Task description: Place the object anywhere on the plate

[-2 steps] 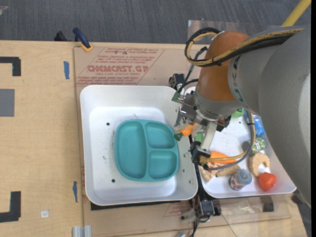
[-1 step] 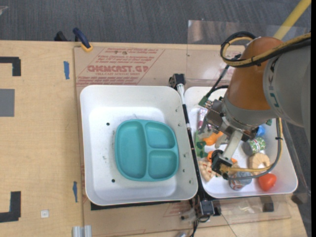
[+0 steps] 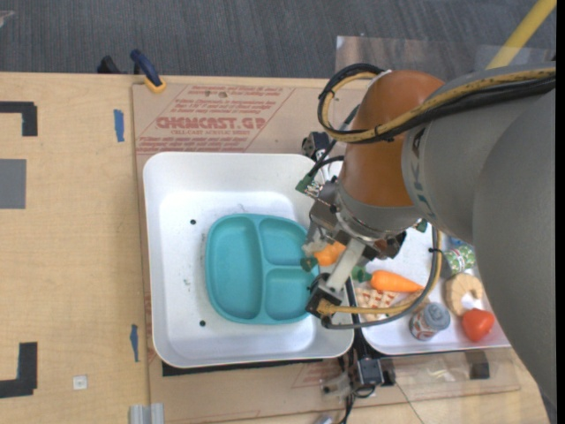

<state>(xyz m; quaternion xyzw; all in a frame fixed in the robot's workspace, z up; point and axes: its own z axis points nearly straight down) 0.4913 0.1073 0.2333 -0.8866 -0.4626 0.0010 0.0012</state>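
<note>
The gripper (image 3: 323, 256), jaws seemingly clamped on a small orange piece (image 3: 328, 254), hovers at the plate (image 3: 256, 269) edge, so carrying further over it and releasing likely comes next.

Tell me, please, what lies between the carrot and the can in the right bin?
In the camera view, the waffle-like piece lies just left of the stretch between carrot and can; a yellow cable crosses it.

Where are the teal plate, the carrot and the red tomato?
teal plate (image 3: 238, 268): camera view, its large left compartment.
carrot (image 3: 395, 282): camera view, middle of its orange body.
red tomato (image 3: 478, 324): camera view, its top.
</note>
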